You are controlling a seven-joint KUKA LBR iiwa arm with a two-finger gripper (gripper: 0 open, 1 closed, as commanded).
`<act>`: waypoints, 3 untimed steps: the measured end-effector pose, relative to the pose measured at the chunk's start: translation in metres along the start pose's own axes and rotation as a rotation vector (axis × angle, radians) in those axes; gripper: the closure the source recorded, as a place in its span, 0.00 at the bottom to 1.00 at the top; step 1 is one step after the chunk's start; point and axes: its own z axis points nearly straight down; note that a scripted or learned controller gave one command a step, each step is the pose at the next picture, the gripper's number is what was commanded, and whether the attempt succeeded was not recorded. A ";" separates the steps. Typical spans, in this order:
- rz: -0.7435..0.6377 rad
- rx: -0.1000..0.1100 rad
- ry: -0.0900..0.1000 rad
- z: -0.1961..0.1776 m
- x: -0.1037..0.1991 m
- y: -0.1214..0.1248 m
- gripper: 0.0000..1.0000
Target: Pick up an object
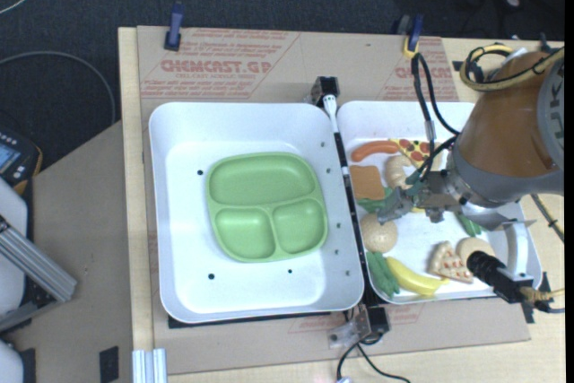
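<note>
Nearest you, at the front rim of the right bin (529,260), a yellow banana (414,279) lies beside a green pea pod (384,274), the two touching at the banana's left end. Just right of them sits a pizza slice (448,263), and close above it a pale roll (473,248), partly under the arm.

Move up a little and you find a round tan piece, perhaps a potato (378,236), against the bin's left wall. The end effector (401,204) hangs just above it, over the middle of the toy food, reaching in from the right on the grey arm with its orange band (507,126). You cannot tell from this slant whether it is spread or closed, and nothing can be made out in its grip.

Beyond it lie a brown toast-like slab (367,182), a pale mushroom shape (394,168), a red sausage (372,150) and a second pizza slice (416,150) towards the far wall.

In the left bin (179,193) you see a green divided plate (266,205), roughly centred, three compartments facing up.

Both bins rest on the counter (233,63), whose far edge carries two blue clamps (173,28).
</note>
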 end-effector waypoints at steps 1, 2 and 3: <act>-0.003 0.004 0.001 -0.026 0.105 0.000 0.00; 0.007 0.005 -0.004 -0.036 0.099 0.000 1.00; 0.005 -0.010 0.001 -0.241 0.135 0.003 1.00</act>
